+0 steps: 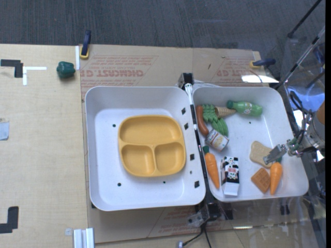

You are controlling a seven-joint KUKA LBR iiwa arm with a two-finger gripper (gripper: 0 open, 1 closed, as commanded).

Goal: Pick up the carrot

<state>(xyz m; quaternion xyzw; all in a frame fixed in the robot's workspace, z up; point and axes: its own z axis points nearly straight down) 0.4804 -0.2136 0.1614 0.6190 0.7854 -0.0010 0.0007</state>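
Two orange carrots lie in the right bin (pixel 289 112). One carrot (pixel 211 170) rests along the bin's left wall, beside a small milk carton (pixel 230 176). The other carrot (pixel 275 177) lies near the front right corner, next to a square waffle-like cracker (pixel 261 180). My gripper (pixel 278 154) reaches in from the right and hangs low over the right edge of a bread slice (pixel 259 152), just above the top end of the right-hand carrot. Nothing visibly sits in it.
The right bin also holds a green bottle (pixel 245 108), a leafy green toy (pixel 213 115), a sausage (pixel 201 121) and a small can (pixel 217 140). A yellow divided plate (pixel 152 144) lies in the left bin (pixel 98 138). A green object (pixel 65 70) sits on the bench.
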